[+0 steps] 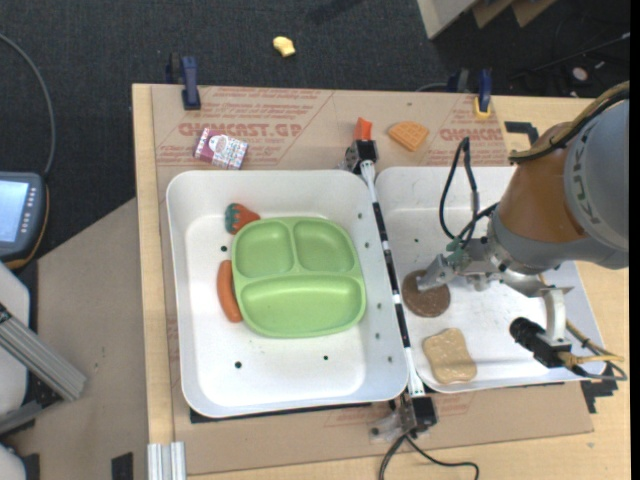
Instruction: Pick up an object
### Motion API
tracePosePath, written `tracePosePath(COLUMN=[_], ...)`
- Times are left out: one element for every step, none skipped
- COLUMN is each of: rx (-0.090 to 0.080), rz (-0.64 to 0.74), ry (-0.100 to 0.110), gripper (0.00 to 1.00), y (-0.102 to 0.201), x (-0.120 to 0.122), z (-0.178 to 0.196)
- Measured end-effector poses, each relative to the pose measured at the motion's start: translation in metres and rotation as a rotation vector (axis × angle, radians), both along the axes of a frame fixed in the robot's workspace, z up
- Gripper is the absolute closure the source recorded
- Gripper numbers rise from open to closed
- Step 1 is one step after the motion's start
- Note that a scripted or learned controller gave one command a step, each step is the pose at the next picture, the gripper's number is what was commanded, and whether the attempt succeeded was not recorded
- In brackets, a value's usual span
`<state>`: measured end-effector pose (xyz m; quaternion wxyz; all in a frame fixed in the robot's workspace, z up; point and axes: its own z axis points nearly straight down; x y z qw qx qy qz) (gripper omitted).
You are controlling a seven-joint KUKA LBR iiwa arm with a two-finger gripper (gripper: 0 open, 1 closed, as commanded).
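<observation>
Claw: the claw [438,276] hangs low in the right bin [420,218], over that bin's left part; whether it is open or closed cannot be told from this angle.
Task's thing: a brown disc [428,300] lies flat on the right bin's floor, directly under or just beside the claw tip; contact cannot be judged, and nothing shows as gripped.
Neighbour in the same bin: a tan lump [450,358] sits near the front rim, just in front of the brown disc and apart from it.
In the way: the divider strip [385,268] where the two bins meet runs just left of the disc.
Arm: the arm [560,208], grey with its orange band, reaches in from the right and covers the right bin's far side.
Left bin: the left bin [290,368] holds a green divided plate [297,276], upright and in the middle; an orange carrot-shaped piece [228,292] lies against the plate's left edge, and a red-and-green piece [240,217] sits at its upper left corner.
Outside the bins: a pink packet [220,148] and an orange cracker [407,135] lie on the bench behind the bins; blue clamps [187,80] grip the far edge.
Surface: the bench [300,118] is brown board with red print.
Room: dark carpet floor [100,28] with a small yellow piece [285,45] on it; a screen device [18,213] stands at the left.
</observation>
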<state>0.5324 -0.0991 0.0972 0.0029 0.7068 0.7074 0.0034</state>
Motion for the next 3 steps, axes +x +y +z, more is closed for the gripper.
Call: tracePosePath(rx=[-0.007, -0.005, 0.004], rz=[-0.003, 0.003, 0.002], ry=[0.002, -0.005, 0.019], gripper=[0.00, 0.00, 0.00], y=[-0.074, -0.073, -0.011], x=[0.062, 0.126, 0.062], z=[-0.013, 0.063, -0.006])
